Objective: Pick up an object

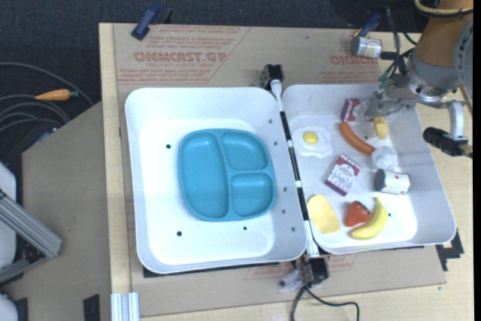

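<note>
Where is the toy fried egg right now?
The fried egg lies in the right bin, near its left wall toward the far end, just left of the sausage.

In the right bin (436,184) lay the pickings: a fried egg (310,139), a sausage (355,138) slanting beside it, a small red carton (342,175), a yellow block (323,213), and a strawberry (358,213) touching a curved banana (373,222).

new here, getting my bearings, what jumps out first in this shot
The blue divided plate stands out, lying alone in the left bin. The right bin is crowded with toy food: a fried egg, a sausage, a banana. The grey arm reaches over its far corner.
</note>
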You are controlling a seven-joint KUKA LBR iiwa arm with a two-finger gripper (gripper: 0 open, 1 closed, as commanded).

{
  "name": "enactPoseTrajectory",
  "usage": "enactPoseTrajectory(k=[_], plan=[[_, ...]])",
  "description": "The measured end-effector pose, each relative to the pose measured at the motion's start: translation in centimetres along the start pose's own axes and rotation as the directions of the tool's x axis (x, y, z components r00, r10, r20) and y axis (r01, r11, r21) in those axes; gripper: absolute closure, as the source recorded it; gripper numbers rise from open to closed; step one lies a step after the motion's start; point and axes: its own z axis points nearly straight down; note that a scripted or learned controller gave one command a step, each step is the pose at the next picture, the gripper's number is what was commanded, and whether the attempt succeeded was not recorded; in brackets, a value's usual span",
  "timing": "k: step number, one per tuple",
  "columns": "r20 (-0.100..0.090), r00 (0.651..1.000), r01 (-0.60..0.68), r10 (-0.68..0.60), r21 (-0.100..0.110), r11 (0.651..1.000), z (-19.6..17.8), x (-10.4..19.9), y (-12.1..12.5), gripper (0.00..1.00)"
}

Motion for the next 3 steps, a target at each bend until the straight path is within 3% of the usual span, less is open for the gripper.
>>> enactPoseTrajectory(k=[1,2,3], plan=[[-0.006,1.000,0.001,-0.001,0.003,1.000,0.1,0.3,0.0,0.00],[0.003,1.000,-0.004,0.004,0.003,1.000,1.0,6.5,-0.1,0.00],[0.005,1.000,-0.005,0.005,0.004,1.000,1.0,9.3,-0.2,0.00]])
